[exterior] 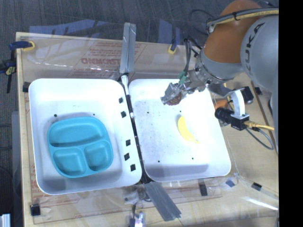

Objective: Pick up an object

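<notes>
The end effector [171, 96] hovers over the right bin [215, 167], above the banana [186, 129]; its grip state cannot be determined. A blue tray [79, 146] occupies the left bin [38, 93].

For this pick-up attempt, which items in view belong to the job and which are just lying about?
Job:
- gripper, over the right bin
- yellow banana-shaped object, lying in the right bin

Lying about:
- blue divided tray, in the left bin
- blue clamp at the bench corner

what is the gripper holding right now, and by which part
Cannot be told: the gripper hangs over the right bin, apart from the banana.
</notes>
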`<state>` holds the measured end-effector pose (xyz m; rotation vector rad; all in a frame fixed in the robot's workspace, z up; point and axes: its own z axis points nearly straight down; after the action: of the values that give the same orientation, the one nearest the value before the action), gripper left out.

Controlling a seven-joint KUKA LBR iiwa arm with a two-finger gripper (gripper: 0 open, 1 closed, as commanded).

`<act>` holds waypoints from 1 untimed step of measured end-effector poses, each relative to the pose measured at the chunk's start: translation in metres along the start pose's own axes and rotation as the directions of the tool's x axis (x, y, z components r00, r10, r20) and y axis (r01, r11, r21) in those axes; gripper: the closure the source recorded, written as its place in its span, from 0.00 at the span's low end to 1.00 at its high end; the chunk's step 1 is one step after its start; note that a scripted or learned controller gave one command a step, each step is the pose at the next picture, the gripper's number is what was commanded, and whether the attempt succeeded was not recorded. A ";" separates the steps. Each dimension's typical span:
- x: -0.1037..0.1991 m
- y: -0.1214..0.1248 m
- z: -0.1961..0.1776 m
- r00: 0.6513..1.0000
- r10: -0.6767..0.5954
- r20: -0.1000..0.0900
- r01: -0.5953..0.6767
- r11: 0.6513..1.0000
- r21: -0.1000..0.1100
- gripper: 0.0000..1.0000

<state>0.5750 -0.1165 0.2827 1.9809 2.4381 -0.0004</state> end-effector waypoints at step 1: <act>0.000 0.000 0.000 1.000 0.000 0.000 0.000 1.000 0.001 0.00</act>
<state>0.5749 -0.1164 0.2824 1.9814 2.4385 -0.0007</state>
